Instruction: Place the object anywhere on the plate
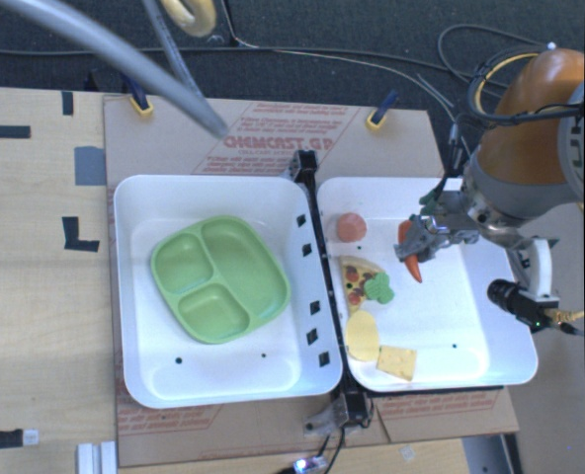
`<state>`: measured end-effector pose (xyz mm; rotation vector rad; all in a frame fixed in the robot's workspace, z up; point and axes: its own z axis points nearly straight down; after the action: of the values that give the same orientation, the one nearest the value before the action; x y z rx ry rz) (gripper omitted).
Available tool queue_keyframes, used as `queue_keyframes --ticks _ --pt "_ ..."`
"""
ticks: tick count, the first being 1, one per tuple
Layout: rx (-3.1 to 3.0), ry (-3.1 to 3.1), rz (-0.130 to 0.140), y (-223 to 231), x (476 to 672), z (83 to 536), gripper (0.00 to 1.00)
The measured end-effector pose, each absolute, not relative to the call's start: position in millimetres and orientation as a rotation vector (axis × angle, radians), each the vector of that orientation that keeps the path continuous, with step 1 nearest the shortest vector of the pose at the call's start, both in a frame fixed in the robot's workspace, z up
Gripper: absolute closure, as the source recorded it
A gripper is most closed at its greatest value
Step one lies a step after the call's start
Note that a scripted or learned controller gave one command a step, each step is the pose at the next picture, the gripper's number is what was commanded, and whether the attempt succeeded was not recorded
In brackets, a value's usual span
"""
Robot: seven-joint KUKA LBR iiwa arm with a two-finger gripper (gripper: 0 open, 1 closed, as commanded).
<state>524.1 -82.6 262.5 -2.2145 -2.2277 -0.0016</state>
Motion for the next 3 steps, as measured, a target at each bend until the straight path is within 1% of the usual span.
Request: queue_keyframes --ticks 1,2,3 --pt "-2.214 -2.226 0.002 -35.4 542.5 251.7 1.0" --pt "-2.214 -2.228 -0.001 8.0 577.1 252.5 1.0" --pt "-2.214 -2.226 0.002 56.5 601.1 233.2 1.0"
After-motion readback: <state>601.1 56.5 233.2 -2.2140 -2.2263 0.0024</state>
